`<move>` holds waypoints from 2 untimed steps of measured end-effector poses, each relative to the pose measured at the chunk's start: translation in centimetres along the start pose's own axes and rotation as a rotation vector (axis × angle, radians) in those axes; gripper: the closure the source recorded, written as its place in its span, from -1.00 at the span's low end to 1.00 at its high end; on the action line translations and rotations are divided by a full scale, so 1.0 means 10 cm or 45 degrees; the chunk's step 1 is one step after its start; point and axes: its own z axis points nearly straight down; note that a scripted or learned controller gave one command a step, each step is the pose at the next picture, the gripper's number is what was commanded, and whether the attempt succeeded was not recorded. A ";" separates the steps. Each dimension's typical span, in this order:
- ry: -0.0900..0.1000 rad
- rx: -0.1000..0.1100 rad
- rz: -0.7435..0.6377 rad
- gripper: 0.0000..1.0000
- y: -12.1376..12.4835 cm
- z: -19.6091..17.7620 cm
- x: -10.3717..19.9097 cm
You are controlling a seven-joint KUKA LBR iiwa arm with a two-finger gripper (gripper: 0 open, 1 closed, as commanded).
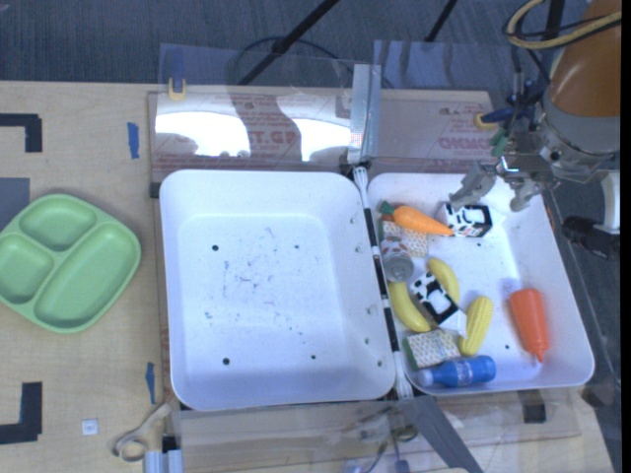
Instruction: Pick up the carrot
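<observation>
Camera view, looking down on the table (pixel 79 116): two shallow white bins stand side by side. Left bin (pixel 266 284), its floor marked with faint scuffs. Right bin (pixel 567 294), holding all the loose items. Carrot (pixel 417 219), small and orange with a green top, lying at the far left of the right bin, its green end toward the divider and its tip pointing right; it touches a black-and-white cow-patterned item (pixel 468 220) at that tip. Gripper (pixel 501 187), hanging over the far edge of the right bin, just right of and beyond the carrot, its two fingers spread apart with nothing between them. Grey arm with orange band (pixel 587 77), entering from the far right.

Other contents of the right bin: a second, larger orange carrot-shaped item (pixel 529 321) near the right wall; a yellow banana (pixel 406 305) and a second yellow piece (pixel 446 279) on either side of another black-and-white block (pixel 434 299); a corn cob (pixel 477 323); a blue bottle (pixel 455 372) lying along the near wall.

On the table well left of the bins, a green divided plate (pixel 67 261). Behind the bins, a clear plastic screen (pixel 256 116).
</observation>
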 end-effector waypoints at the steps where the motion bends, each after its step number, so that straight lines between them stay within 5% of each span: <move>1: -0.001 -0.002 -0.059 -1.00 -0.11 1.37 0.04; 2: -0.012 -0.008 -0.214 -1.00 0.44 1.82 -0.12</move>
